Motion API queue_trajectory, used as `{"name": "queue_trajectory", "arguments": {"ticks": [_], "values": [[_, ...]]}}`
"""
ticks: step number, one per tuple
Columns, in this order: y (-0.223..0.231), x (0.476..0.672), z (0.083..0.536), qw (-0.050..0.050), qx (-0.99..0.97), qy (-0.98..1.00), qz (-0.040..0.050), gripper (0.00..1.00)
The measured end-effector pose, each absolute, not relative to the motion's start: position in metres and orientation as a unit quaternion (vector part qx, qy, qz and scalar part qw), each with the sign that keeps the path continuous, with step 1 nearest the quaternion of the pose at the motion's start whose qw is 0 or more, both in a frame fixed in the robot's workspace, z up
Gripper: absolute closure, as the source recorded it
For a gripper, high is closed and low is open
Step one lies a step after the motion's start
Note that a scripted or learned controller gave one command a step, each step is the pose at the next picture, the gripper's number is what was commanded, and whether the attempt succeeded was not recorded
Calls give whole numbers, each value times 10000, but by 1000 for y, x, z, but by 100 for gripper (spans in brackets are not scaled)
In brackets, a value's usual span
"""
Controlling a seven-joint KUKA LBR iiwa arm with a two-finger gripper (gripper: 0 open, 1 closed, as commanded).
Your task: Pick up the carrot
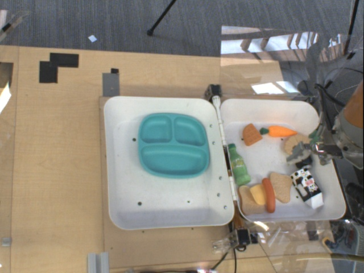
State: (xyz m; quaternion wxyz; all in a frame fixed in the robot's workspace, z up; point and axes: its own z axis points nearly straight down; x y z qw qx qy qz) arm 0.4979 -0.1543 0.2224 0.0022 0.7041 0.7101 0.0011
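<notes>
The orange carrot [280, 132] with a green top lies flat in the right bin [296, 108], near its far side. My gripper [306, 154] hangs at the bin's right side, a little below and to the right of the carrot and apart from it. It sits just over a tan round food piece [292, 144]. Nothing is seen between the gripper and the carrot.
The right bin also holds a brown bread wedge [251, 134], a green bottle [239, 166], a red sausage [269, 195], a bread slice [281, 186], a yellow piece [257, 195] and a black-and-white carton [307, 185]. A teal divided plate [173, 145] lies in the left bin [122, 169].
</notes>
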Motion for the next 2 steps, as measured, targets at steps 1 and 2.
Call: {"name": "queue_trajectory", "arguments": {"ticks": [1,2], "values": [[-176,579,182,15,7463,6656,12,0],[-184,610,121,24,7524,6587,20,0]]}}
